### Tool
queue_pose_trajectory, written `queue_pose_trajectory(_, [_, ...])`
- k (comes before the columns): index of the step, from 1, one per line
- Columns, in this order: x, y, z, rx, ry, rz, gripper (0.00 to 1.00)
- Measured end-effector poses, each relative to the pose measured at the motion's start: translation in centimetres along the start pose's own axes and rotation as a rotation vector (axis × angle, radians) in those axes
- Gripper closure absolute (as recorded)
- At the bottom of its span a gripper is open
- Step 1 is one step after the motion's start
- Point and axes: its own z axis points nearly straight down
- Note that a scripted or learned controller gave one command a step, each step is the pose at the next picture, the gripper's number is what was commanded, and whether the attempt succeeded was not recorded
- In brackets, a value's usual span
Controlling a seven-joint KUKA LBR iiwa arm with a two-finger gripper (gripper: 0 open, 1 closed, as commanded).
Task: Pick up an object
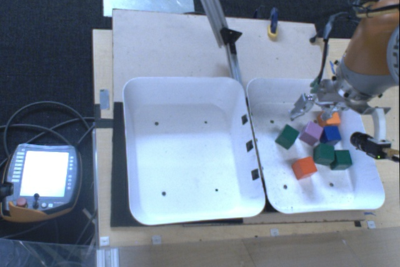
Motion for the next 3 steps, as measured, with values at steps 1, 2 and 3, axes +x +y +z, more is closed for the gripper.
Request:
queue_pose_trajectory(1, [-0.2, 0.7, 6.0, 0.0, 0.0, 0.0, 0.0])
queue_pose_trajectory(2, [-0.5, 1.3, 8.4, -0.025, -0.007, 0.0, 0.0])
queue_pose_trajectory(3, [-0.6, 1.4, 7.5, -0.029, -0.009, -0.002, 1.0])
